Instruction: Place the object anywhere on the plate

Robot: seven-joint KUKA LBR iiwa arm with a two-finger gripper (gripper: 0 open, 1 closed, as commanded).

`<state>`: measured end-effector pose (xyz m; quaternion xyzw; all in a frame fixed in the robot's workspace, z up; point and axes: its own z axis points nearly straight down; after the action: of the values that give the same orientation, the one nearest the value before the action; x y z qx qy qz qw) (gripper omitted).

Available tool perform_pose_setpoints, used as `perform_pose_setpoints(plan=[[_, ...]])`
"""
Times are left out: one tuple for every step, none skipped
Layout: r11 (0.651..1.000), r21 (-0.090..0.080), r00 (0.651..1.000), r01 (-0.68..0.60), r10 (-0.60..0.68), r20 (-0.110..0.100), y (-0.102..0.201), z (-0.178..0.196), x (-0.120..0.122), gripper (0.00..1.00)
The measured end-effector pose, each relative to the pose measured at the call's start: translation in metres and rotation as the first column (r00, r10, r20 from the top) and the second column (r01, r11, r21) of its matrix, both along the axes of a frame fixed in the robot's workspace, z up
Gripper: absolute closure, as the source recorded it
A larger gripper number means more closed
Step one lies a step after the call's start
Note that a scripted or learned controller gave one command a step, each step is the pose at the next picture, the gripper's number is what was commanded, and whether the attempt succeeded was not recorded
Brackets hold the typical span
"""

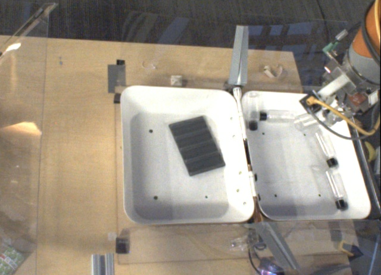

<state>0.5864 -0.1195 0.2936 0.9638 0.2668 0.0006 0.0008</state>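
Clear tubes in the right bin, dark plate in the left bin.
I judge the object to be one of the capped tubes. One tube lies crosswise by the far wall, just to the view's left of the jaws. Two more lie lengthwise along the right wall, below the jaws in the view. The plate lies flat, well apart to the left, its long axis slanted. Whether the jaws are spread or pressed together, I cannot tell.
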Motion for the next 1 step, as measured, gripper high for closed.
perform_pose_setpoints(plan=[[0.946, 0.000, 0.946, 0.324, -0.324, -0.001, -0.0191, 0.0164, 0.0348, 1.00]])
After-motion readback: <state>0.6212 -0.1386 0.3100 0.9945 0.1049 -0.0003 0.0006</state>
